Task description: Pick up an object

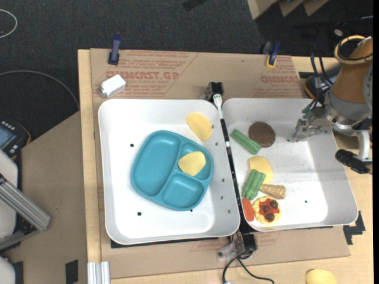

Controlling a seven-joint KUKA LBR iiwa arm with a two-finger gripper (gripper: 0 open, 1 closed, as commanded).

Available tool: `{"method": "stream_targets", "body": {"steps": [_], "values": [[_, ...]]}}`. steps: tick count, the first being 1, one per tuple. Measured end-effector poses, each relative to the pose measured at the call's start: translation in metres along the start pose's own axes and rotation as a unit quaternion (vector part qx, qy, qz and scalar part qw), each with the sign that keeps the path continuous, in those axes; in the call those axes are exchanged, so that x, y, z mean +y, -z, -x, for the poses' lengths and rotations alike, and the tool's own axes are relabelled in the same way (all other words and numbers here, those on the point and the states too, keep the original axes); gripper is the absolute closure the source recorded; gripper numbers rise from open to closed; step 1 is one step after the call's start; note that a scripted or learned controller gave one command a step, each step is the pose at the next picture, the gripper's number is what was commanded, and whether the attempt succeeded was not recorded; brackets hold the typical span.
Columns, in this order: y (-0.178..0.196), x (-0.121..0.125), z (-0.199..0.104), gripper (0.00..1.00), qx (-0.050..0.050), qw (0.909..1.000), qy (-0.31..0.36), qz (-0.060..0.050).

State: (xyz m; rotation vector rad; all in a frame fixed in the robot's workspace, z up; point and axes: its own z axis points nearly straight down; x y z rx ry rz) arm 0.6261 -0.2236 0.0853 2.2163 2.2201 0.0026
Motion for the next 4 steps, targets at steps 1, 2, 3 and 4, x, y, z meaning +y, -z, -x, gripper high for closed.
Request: {"method": "stream_targets", "body": {"steps": [1,2,3,4], "values": [[0.0000,0.0332,0.0000,1.00,0.000,1.0000,0.000,0.000],[-0.0001,0.0366,-0.0001,1.00,0.000,1.0000,0.000,0.000],[0.0001,0.0355,-0.0003,1.00,0.000,1.0000,0.000,-0.002],[0.0000,0.0412,-0.0003,1.00,0.000,1.0000,0.000,0.000]]}}
